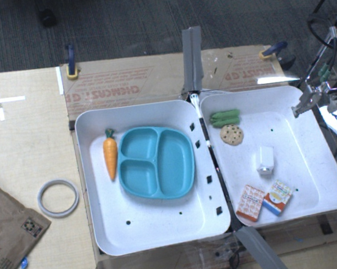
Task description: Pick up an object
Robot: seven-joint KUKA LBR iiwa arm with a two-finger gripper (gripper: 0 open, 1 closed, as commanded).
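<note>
The nearest pieces to the gripper lie left of it in the right bin: a bumpy green pea pod, a round speckled cookie and a small white block. Two printed cartons sit below-left. The gripper hangs at that bin's right rim; whether it is open or closed cannot be told. Well left, a smooth teal divided plate and a tapered carrot share the left bin.

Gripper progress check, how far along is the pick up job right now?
Nothing looks picked yet. The gripper sits at the right bin's far right edge. The cookie, green pod, white block and two small cartons all lie in the bin. Reaching, grasping and lifting remain.
</note>
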